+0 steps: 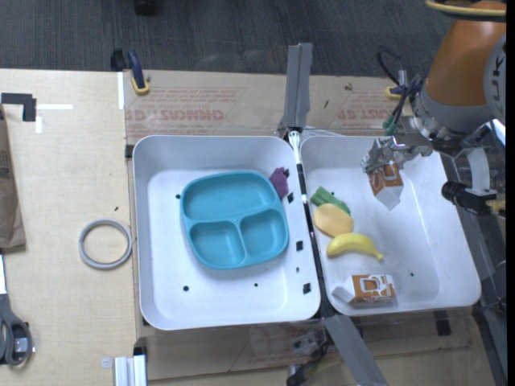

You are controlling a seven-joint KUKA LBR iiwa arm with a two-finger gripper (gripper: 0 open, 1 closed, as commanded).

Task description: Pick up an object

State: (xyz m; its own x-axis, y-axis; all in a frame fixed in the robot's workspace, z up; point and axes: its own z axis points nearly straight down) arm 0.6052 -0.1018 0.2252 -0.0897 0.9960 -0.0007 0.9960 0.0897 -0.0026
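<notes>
**Op 1:** Nearest item logged: small carton (pixel 367 289), front of right bin (pixel 451 272). Banana (pixel 354 246) and yellow fruit (pixel 332 218) lay behind it.

**Op 2:** I noted the pincer (pixel 388 164) clenched on a second carton (pixel 386 185), lifted over the right bin's rear.

**Op 1:** Risk entry?

**Op 2:** Carton hung tilted, gripped by its top; I judged it might slip free.

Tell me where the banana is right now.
The banana lies in the right bin, near its left wall, just below the yellow fruit and above the carton.
</notes>
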